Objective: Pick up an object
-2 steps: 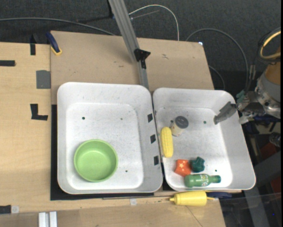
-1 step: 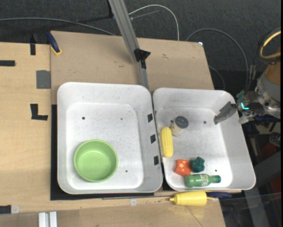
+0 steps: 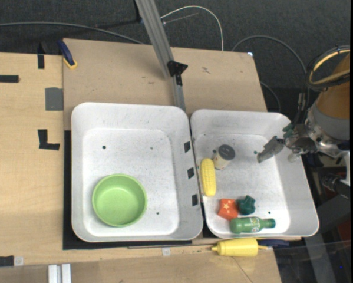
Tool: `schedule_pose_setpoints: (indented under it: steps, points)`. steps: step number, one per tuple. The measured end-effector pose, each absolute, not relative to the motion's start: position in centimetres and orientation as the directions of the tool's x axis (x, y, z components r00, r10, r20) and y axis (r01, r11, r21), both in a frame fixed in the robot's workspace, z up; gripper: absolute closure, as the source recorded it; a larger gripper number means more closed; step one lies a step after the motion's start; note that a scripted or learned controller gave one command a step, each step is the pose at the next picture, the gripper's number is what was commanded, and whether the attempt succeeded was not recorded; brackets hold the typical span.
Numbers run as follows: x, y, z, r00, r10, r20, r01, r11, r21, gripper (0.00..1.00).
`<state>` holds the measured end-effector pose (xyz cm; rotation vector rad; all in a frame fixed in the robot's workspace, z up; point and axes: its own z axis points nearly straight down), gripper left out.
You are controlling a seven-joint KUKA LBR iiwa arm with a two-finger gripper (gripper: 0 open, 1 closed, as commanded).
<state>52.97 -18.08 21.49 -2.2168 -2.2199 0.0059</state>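
The right bin [image 3: 294, 217] holds a yellow corn cob [image 3: 208, 177] along its left wall. A small pale bottle with a grey cap [image 3: 224, 155] lies just right of the cob's top. Near the front lie a red piece [image 3: 227, 209], a dark green piece [image 3: 246, 204] and a green bottle [image 3: 251, 224] on its side. My gripper [image 3: 266, 152] hangs over the bin's upper right part, pointing left and down. It is about a hand's width right of the grey-capped bottle and touches nothing that I can see.
A green bowl [image 3: 119, 200] sits in the front left of the left bin [image 3: 129, 122]. A yellow squeeze bottle [image 3: 237, 247] lies on the bench just outside the right bin's front rim. A grey pole [image 3: 158, 34] slants down to the bins' shared back corner.
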Motion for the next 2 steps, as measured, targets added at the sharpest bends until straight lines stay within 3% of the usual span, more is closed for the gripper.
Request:
schedule_pose_setpoints:
  steps: [2]
  points:
    - [51.9,-18.7,9.4,-0.001,1.000,0.002,1.000,0.001,-0.009,0.00]
